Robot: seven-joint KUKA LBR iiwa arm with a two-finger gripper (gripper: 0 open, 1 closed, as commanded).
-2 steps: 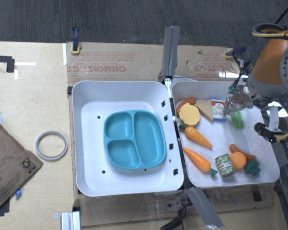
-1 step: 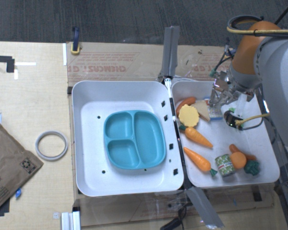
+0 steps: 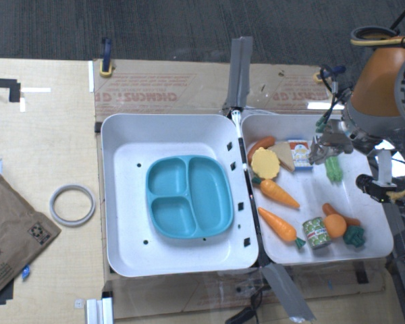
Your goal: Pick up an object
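The right bin [image 3: 374, 196] holds several toy foods. My gripper [image 3: 321, 151] hangs low over its far part, between a small white and blue box [image 3: 298, 153] on its left and a green vegetable [image 3: 334, 170] just below it. Nothing shows as held. Further left lie a yellow round piece [image 3: 264, 163] and a red sausage [image 3: 260, 144]. Two carrots [image 3: 279, 192] [image 3: 278, 225] lie in the middle. A small can [image 3: 315, 233], an orange fruit [image 3: 335, 225] and a dark green piece [image 3: 354, 235] sit near the front edge.
The left bin [image 3: 121, 181] holds a teal divided plate [image 3: 189, 196]. On the bench to the left lie a grey tape ring [image 3: 72, 204] and a brown cardboard box [image 3: 10, 235]. The arm's orange band [image 3: 381, 76] stands over the right bin's far right corner.
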